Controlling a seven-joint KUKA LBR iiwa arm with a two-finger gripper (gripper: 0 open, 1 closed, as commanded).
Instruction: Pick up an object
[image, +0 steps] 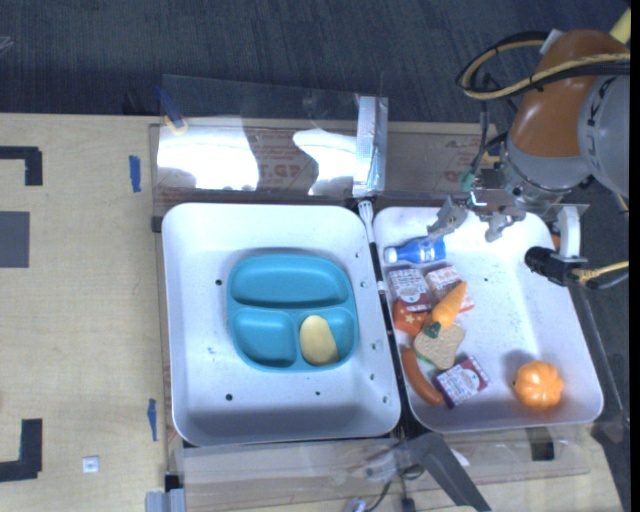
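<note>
My gripper (470, 221) hangs over the back of the right bin (570, 330), open, with nothing between its fingers. Just below and left of it lies a blue and white packet (413, 251). A pile follows toward the front: red and white packets (411, 283), a carrot (449, 304), a tan cracker (440, 346), an orange sausage (419, 379) and another red packet (462, 381). A small orange pumpkin (538, 384) sits alone at the bin's front right.
The left bin (190, 330) holds a blue divided tray (270, 290) with a yellow potato (318, 339) in its right compartment. A clear plastic wall (260, 140) stands behind the bins. Cables (500, 60) loop above the arm's wrist.
</note>
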